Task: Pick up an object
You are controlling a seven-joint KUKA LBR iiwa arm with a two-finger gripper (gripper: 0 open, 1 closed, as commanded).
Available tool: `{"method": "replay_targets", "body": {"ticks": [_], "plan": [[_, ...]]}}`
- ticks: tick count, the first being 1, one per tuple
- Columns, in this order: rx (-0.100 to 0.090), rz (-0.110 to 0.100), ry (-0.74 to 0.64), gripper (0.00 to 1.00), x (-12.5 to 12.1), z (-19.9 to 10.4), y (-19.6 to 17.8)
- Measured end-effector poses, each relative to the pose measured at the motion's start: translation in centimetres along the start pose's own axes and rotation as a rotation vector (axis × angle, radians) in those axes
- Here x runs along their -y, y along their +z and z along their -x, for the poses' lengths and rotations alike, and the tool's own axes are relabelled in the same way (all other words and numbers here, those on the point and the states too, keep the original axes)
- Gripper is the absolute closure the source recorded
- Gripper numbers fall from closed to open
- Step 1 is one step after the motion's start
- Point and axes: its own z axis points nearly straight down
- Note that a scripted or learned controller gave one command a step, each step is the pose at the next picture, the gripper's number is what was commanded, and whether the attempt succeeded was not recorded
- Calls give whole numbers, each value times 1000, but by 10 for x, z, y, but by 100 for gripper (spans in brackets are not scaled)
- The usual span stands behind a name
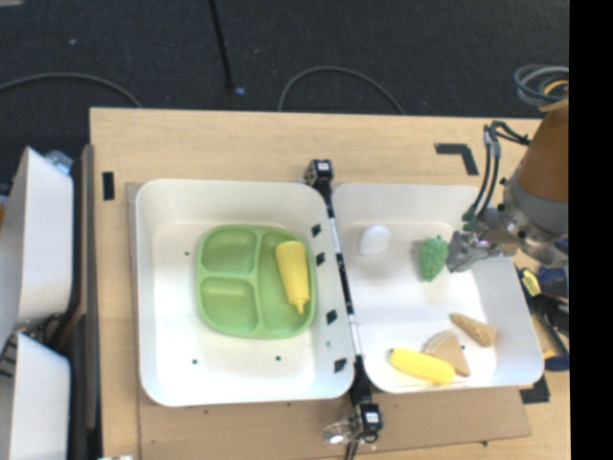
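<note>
The right bin holds a green knobbly toy, a pale round piece, a yellow banana-like toy and two tan wedge pieces. My gripper hangs low at the green toy's right side, close against it. I cannot make out whether it touches the toy. In the left bin a green divided plate carries a yellow oblong toy along its right edge.
A black hinge strip separates the two bins. Cables run down the arm at the right. The wooden bench surrounds the bins, and white boxes stand at the far left.
</note>
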Motion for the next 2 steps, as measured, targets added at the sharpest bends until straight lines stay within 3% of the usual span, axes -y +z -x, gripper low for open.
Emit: {"method": "replay_targets", "body": {"ticks": [2], "plan": [[-2, -5, -3, 100, -38, -93, 5]]}}
